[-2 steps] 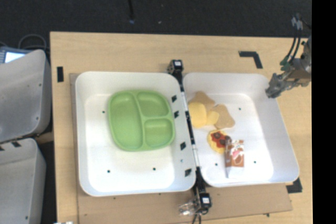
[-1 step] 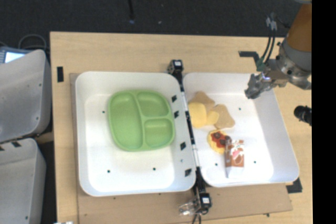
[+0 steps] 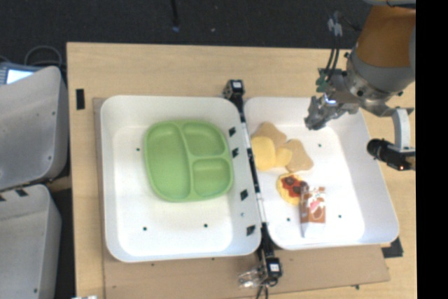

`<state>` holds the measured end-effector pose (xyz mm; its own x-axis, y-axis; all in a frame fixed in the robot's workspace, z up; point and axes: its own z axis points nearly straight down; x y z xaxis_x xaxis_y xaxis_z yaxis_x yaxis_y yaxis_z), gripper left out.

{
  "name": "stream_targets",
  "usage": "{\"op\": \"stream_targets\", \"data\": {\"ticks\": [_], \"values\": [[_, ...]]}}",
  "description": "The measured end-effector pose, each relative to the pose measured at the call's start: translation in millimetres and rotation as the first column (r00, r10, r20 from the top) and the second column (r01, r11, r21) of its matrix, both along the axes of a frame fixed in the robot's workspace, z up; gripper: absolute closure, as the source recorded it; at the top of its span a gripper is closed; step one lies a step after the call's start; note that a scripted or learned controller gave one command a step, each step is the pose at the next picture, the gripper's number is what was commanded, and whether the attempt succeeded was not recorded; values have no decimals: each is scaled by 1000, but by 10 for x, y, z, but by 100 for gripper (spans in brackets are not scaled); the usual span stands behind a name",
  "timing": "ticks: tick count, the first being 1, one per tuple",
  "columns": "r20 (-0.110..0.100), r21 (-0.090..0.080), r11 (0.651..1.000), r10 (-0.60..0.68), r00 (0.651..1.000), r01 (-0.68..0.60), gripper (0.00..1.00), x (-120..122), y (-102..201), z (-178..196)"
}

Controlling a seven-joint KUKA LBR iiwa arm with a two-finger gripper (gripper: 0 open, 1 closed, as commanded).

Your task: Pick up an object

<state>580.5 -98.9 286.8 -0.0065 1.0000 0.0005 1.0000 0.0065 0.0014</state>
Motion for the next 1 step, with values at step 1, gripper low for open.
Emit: {"op": "stream_targets", "data": {"ticks": [1], "values": [[-1,1,1000,0,1000,0,100,-39,514,20]]}}
